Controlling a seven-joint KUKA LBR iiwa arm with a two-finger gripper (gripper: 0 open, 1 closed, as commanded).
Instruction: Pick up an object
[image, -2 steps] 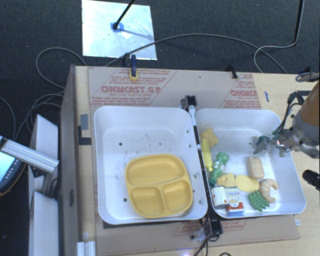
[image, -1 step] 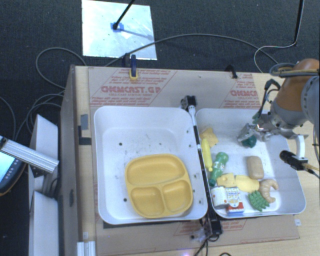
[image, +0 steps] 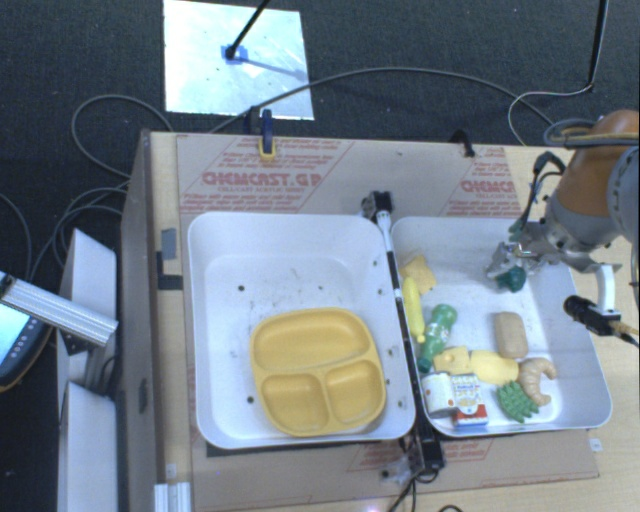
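Two white bins stand side by side. The left bin (image: 215, 300) holds one yellow divided tray (image: 317, 371), its long axis running left to right. The right bin (image: 585, 385) holds roughly eight small items clustered at its near left, among them one tan oblong block (image: 509, 334) standing lengthwise away from the viewer. At far right, the gripper (image: 510, 272) is clenched on one small teal object (image: 514, 279) over the bin's back area.
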